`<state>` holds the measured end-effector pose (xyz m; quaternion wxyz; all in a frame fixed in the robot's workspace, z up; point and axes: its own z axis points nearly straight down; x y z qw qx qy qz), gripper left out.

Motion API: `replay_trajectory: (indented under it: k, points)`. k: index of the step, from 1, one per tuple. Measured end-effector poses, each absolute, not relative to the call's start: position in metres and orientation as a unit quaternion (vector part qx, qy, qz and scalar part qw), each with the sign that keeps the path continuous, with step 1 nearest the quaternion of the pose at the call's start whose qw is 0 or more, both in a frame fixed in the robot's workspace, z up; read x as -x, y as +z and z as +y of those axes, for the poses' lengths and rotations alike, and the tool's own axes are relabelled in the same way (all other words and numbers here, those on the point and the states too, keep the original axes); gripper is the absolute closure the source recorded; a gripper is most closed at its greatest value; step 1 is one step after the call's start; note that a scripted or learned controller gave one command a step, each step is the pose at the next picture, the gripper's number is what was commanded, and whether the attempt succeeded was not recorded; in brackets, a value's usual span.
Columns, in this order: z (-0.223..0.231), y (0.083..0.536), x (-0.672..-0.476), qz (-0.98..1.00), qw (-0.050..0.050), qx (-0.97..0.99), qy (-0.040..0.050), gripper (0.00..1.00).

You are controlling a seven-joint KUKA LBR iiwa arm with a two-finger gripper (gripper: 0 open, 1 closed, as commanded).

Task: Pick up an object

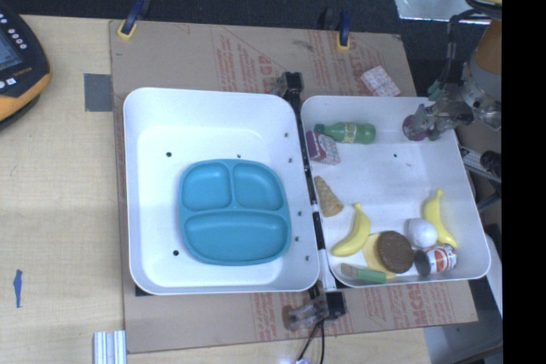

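The right bin (392,175) holds a green bottle (345,132), a small purple-and-white packet (322,147), a tan wedge (328,197), two bananas (354,232) (438,216), a brown round cookie (395,251), a white ball (421,231), a red-and-white can (440,260) and a green-yellow piece (368,273). My gripper (422,122) hangs over the bin's far right corner, above bare floor and well apart from the bottle. I see nothing held in it.
The left bin (145,183) bears a blue divided plate (235,212). Both bins rest on a cardboard sheet (213,64) with clamps at its far edge. A yellow-and-black device (17,64) lies at the bench's left edge.
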<state>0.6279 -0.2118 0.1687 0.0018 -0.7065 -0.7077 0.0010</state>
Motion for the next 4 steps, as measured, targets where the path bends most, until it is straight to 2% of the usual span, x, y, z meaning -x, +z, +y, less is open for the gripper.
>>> replay_trajectory:
  k: [1, 2, 3, 4]
  points:
    - [-0.163, 0.211, -0.579, -0.71, 0.002, 0.705, 0.0007, 1.0]
    - [-0.13, 0.223, -0.562, -0.71, 0.003, 0.704, 0.0016, 1.0]
    - [-0.132, 0.222, -0.562, -0.709, 0.002, 0.706, 0.0017, 0.0]
    - [-0.194, 0.188, -0.565, -0.707, 0.002, 0.707, 0.0031, 0.0]
